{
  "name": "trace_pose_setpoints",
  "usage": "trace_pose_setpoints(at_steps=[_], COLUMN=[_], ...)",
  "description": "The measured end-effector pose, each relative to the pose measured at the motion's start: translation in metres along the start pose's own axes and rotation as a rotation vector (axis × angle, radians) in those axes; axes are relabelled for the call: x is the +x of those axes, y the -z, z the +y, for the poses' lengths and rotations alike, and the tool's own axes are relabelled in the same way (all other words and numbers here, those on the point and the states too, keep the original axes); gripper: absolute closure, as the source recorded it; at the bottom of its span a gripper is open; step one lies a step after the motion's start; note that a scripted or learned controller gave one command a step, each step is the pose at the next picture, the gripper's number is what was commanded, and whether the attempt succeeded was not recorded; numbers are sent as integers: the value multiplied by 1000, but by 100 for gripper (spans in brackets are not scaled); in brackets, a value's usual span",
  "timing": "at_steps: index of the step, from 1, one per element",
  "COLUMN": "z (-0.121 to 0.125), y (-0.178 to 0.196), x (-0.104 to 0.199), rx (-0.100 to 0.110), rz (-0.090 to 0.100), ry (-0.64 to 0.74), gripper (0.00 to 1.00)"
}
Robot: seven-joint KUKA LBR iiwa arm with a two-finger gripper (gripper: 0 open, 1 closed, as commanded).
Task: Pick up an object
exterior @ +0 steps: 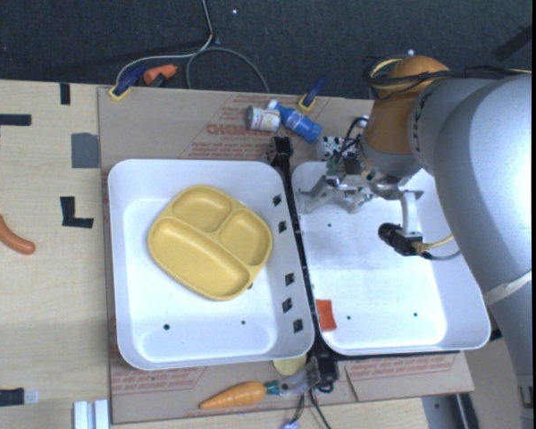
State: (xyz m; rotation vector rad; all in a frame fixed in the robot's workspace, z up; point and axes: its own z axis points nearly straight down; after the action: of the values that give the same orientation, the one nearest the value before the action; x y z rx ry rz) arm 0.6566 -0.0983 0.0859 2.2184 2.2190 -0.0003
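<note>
A yellow divided plate point(212, 239) lies flat in the left white bin point(125, 266), a little left of its middle. My gripper point(339, 189) is low over the far left corner of the right white bin point(429, 329), just right of the divider between the bins. The grey arm with its orange band point(402, 105) comes in from the right and covers the bin's far right part. No object shows at the gripper. A small orange-red piece point(324, 313) sits at the right bin's near left edge.
Outside the bins are a carrot point(235, 396) at the front, a sausage point(11, 233) far left on the bench, and a white and blue bottle point(286, 119) behind the bins. An orange-handled clamp point(143, 77) grips the board's far left corner.
</note>
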Motion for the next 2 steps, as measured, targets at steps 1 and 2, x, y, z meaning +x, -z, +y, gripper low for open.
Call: trace_pose_setpoints(at_steps=[1,2], z=[0,1], y=[10,10], x=[0,0], rx=[1,-1], rz=[0,-1], ry=[1,1], gripper=[100,0])
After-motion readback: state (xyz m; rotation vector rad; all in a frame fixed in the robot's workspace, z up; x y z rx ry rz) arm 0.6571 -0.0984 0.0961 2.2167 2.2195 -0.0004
